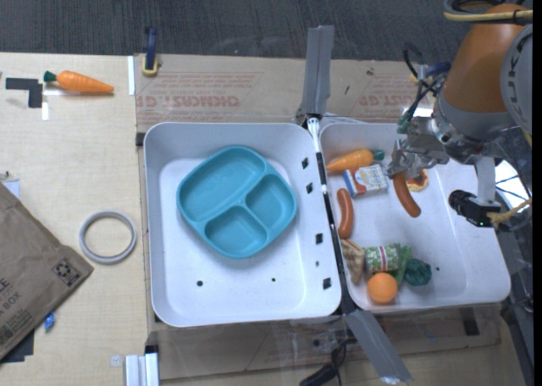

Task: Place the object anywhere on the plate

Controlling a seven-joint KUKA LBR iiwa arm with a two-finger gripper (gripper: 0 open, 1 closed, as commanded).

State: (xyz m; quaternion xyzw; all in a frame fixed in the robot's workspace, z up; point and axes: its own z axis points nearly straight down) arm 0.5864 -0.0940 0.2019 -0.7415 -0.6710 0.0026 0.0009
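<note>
Left bin [161, 232] held a blue plate [236, 201]; right bin [457, 278] held toy foods, the claw [405, 174] grasping a sausage [406, 195].

Turquoise plate [237, 201], white bins [161, 232], orange carrot [350, 160], reddish-brown sausage [406, 195]

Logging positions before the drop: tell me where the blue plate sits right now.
The blue plate lies in the left bin, toward its upper middle, across the divider from the loose sausage in the right bin.
</note>
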